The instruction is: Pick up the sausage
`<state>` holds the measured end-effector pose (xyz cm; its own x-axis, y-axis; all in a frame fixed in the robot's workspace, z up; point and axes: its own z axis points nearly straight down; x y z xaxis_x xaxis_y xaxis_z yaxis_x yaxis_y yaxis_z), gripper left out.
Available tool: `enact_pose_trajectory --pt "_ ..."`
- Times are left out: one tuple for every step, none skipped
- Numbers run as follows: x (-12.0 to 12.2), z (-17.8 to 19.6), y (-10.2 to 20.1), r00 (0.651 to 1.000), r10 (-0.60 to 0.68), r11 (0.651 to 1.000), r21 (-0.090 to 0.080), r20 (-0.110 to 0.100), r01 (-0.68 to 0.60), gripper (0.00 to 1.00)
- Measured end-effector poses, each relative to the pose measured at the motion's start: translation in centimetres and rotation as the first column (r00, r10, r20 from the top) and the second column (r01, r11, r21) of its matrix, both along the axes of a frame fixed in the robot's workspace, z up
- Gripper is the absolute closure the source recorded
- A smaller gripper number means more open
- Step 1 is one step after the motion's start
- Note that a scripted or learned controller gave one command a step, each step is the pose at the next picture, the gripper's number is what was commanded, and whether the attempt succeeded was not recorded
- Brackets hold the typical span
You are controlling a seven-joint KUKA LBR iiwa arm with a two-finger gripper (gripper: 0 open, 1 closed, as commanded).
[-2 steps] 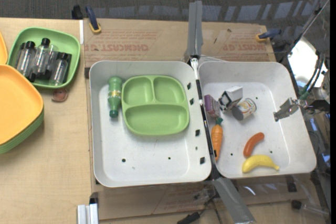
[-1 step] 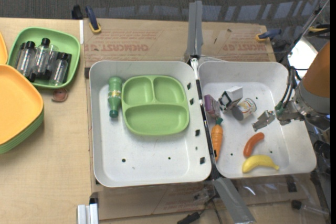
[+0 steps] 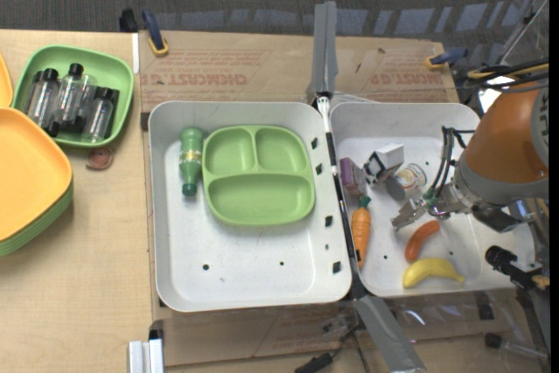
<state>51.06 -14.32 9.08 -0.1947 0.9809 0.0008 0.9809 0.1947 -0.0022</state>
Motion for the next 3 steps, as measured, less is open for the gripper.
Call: enact_pose_trajectory --pt "-3.3 0.0 -0.7 0.972 -0.234 0.972 0.0 -0.002 0.234 0.0" --pt "-3.3 0.8 -0.7 0.971 -0.239 0.971 0.0 -0.002 0.239 1.0" --pt "0.0 12.0 3.3 0.951 -0.311 0.951 -0.002 0.001 0.311 1.0"
